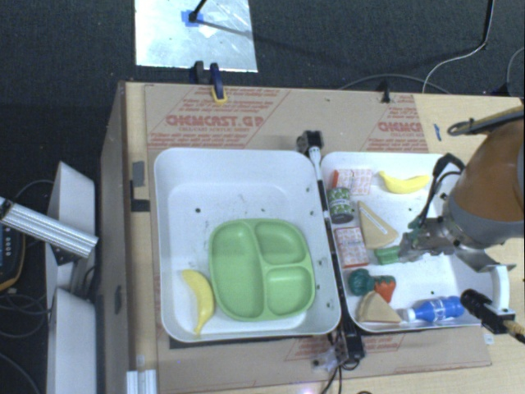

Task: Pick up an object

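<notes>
Down at the near edge of the right bin (459, 322) lies a blue bottle (433, 309), a tan wedge (376, 309) at its nine o'clock. Just beyond sit a teal-and-red toy (369, 284) and a green piece (386, 255). And the gripper (416, 245) is right there at the green piece's three o'clock — possibly touching it; whether it is clenched, I cannot tell. Farther back, a yellow banana (401, 182). Over at nine o'clock, the left bin (238, 171) carries a green tray (262, 269).

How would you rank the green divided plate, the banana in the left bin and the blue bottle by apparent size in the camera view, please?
1. Green divided plate, by far the largest.
2. Banana in the left bin and blue bottle: these look about equally long, so I would not rank one above the other.
</notes>
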Tool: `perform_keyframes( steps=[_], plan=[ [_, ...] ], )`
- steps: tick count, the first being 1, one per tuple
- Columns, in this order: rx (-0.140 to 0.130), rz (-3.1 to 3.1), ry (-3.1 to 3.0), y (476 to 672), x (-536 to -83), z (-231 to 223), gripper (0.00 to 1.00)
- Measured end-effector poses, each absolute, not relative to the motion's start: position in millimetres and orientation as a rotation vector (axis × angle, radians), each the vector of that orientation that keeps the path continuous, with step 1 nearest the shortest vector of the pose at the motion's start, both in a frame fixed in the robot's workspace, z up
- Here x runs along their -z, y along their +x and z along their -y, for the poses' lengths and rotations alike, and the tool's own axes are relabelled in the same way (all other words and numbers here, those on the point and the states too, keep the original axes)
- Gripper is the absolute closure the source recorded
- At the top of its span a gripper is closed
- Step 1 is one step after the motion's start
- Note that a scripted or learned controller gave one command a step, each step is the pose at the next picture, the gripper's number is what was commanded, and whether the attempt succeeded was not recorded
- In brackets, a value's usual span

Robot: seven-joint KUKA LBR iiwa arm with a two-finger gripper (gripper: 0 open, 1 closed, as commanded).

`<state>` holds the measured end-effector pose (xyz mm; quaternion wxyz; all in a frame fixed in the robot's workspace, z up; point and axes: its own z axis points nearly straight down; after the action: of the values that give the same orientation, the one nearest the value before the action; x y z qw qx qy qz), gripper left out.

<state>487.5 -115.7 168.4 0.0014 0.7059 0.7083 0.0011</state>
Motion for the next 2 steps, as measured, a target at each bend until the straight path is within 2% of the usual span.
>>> perform_keyframes(
  steps=[1,2],
  plan=[
    [-0.002,-2.223,2.217,487.1,-168,116,0.00],
    [-0.004,-2.220,2.213,576.0,-86,119,0.00]
  ],
)
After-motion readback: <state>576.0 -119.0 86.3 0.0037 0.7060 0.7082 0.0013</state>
